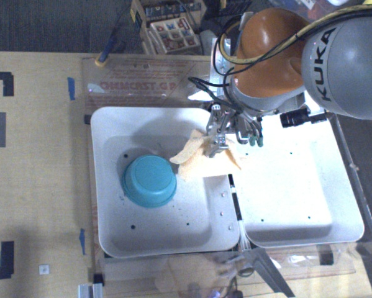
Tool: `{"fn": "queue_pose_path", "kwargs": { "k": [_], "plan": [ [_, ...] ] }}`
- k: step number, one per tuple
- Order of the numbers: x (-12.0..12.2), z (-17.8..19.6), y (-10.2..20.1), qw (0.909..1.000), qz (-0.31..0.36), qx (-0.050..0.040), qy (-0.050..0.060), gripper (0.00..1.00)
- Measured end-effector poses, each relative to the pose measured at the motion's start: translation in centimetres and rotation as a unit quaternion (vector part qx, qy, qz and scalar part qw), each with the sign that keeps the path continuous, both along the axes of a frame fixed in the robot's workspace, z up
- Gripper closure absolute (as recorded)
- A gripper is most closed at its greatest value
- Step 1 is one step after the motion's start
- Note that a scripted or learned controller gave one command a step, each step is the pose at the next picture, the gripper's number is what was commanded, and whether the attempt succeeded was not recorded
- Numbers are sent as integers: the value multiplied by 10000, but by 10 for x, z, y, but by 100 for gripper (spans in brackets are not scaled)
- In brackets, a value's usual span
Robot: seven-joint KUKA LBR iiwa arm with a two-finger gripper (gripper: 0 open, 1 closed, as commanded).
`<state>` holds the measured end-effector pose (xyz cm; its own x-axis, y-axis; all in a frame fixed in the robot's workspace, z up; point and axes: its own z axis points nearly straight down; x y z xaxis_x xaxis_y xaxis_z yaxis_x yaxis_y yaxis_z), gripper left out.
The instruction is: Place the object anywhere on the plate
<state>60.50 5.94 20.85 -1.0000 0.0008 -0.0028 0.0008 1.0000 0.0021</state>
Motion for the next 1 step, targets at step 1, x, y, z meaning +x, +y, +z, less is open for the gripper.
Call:
{"fn": "queue_pose_path", "kwargs": {
  "k": [1],
  "plan": [
    [-16, 10, 48, 10000, 18, -1, 1, 100]
  ]
}}
